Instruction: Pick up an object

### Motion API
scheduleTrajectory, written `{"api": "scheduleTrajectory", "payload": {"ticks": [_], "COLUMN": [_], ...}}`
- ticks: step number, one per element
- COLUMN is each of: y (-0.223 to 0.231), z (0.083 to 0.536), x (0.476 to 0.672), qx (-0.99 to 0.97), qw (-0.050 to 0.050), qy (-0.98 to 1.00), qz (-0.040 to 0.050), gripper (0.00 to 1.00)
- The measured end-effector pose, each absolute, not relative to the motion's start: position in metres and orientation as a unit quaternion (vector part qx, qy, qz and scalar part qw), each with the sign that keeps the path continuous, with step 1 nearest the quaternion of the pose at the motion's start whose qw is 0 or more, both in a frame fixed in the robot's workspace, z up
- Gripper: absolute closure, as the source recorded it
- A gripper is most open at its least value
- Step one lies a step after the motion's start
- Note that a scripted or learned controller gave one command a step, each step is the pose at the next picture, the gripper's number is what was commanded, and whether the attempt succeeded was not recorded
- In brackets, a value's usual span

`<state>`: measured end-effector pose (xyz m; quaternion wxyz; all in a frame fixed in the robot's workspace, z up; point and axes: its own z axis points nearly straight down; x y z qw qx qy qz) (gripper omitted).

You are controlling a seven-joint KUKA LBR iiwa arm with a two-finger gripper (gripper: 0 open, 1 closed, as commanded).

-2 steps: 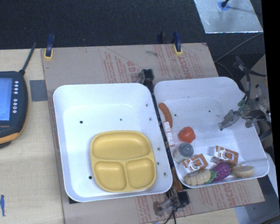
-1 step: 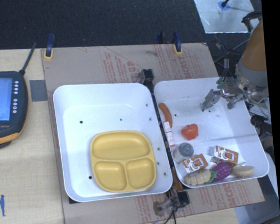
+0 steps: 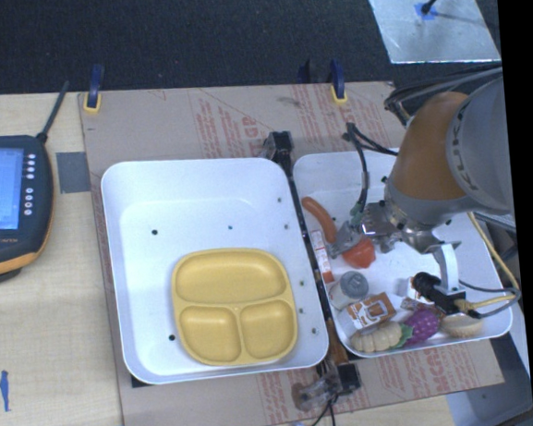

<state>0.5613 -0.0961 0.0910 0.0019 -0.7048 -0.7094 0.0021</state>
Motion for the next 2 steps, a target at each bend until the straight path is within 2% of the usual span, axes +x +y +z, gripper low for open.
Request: {"api": "scheduleTrajectory", "payload": {"ticks": [1, 2], "y": [-0.097, -0.039], "z": [0.102, 0.192], "x": [0.562, 0.583], "qx": [-0.704, -0.706], "qw": [0.001, 0.001], "qy": [-0.71, -0.709], "qz": [0.002, 0.0005], "gripper": [1.0, 1.0]}}
